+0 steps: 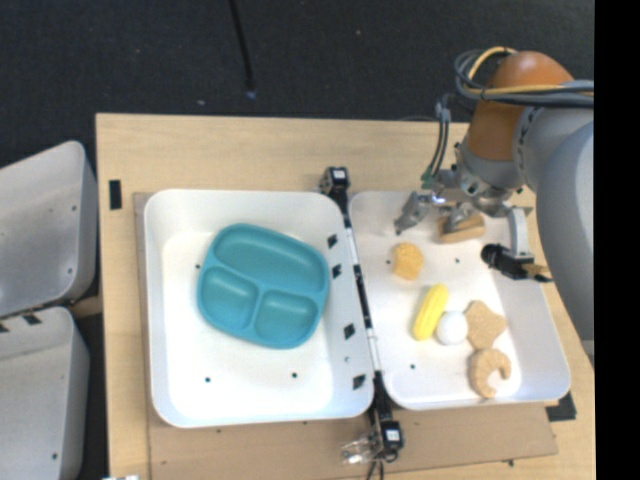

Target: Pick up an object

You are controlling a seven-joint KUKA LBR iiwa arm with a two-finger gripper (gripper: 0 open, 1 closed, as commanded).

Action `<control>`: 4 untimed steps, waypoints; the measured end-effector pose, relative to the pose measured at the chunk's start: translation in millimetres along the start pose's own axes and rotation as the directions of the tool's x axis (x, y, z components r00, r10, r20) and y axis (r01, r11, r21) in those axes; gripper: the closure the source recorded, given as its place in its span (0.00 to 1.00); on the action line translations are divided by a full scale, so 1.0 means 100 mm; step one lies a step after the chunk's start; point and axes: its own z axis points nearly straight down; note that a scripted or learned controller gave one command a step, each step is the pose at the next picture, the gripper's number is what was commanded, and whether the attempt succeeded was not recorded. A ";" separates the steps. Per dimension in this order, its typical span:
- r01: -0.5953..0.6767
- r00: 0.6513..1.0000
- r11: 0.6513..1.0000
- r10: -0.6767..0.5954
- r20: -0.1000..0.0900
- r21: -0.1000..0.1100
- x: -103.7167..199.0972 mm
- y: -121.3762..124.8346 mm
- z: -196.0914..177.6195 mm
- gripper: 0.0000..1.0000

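Beside the smooth yellow banana (430,311) lies a round white egg (453,329)

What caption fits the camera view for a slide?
Gripper hovers over right bin of toy food; teal plate lies in left bin.

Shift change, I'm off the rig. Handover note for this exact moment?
Gripper: low at the far end of the right bin, open, holding nothing.
Right bin contents: tan wooden block beside the gripper, round yellow-orange piece, yellow banana-shaped piece, white ball, two tan biscuit-like pieces.
Left bin: teal divided plate.
Done: nothing picked.
Left: grasp and lift one object.
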 end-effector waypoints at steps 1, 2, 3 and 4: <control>0.000 1.000 1.000 0.000 -0.001 0.003 -0.02 -0.01 0.17 0.00; 0.001 1.000 1.000 -0.001 0.003 0.001 -0.03 0.00 0.04 1.00; 0.004 1.000 1.000 -0.004 0.000 -0.012 0.00 0.03 -0.41 1.00; 0.007 1.000 1.000 -0.007 0.001 -0.012 -0.04 0.08 -0.87 1.00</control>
